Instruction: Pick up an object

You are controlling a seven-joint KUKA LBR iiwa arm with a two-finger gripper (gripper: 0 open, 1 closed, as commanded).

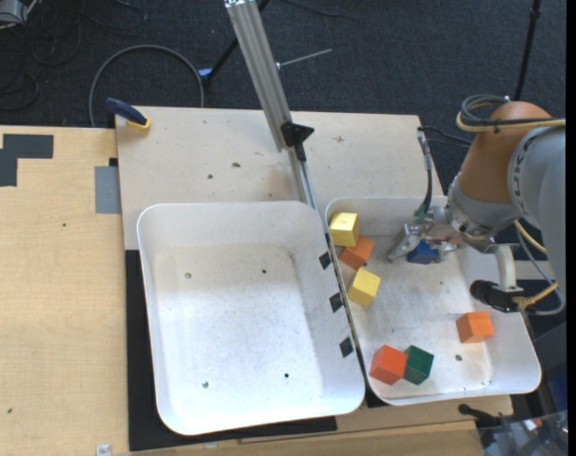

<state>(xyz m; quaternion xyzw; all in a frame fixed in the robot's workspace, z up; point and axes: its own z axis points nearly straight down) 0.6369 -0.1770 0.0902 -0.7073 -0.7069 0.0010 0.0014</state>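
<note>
Landmark: we place everything against the right-hand shallow white plastic bin, where all the loose pieces lie.
Arm: the grey KUKA arm with its orange band reaches in over that bin's far right rim.
End effector: the two-finger metal gripper sits low over the far middle of the bin floor, and we see a small blue block lodged at its tip, seemingly between the fingers.
Grip state: we read the fingers as pinched onto the blue block, though the view is small and we cannot be sure how firm the hold is.
Task's thing: the blue block, at the gripper itself, in the far half of the bin and near its middle.
Key relation: the block lies right at the fingertips, not off to any side, so we judge the coming move is a straight lift up out of the bin.
Neighbours: a yellow wooden cube and an orange cube touch each other near the bin's left wall, with a second yellow cube just nearer along that wall; all stand apart from the gripper.
Near end: a red-orange cube touches a dark green cube, and a lone orange cube sits by the right wall.
Other bin: the left white bin adjoins the landmark's left wall.
Risk: we think a weak pinch could drop the block on lifting.
</note>
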